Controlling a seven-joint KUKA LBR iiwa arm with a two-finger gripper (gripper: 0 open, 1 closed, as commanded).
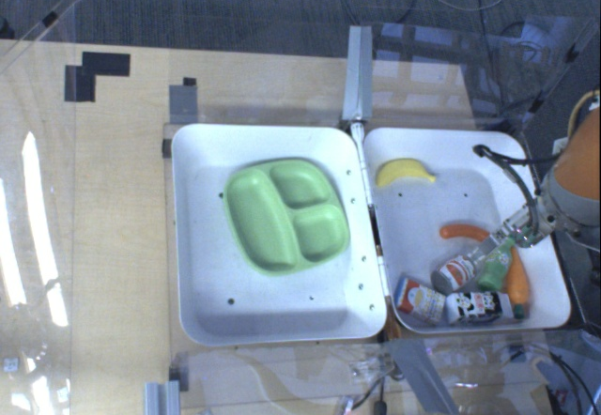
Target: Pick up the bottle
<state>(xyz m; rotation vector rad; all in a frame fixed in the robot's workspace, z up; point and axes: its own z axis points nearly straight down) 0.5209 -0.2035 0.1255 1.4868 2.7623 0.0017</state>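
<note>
bottle (496,265), green, lying low in the right bin (413,207), lower right of frame, beside one can (456,271), two cartons, two orange carrots, one banana (405,173). gripper (519,237) right over the bottle's top; grip impossible to tell. one green tray (286,213) in the left bin (202,244).

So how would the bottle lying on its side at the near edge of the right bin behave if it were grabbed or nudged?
The bottle lies flat and looks round, so a push would probably roll it. It sits against another bottle and a carrot, which may shift with it. Its glossy label suggests a slippery surface for the pincer.
</note>
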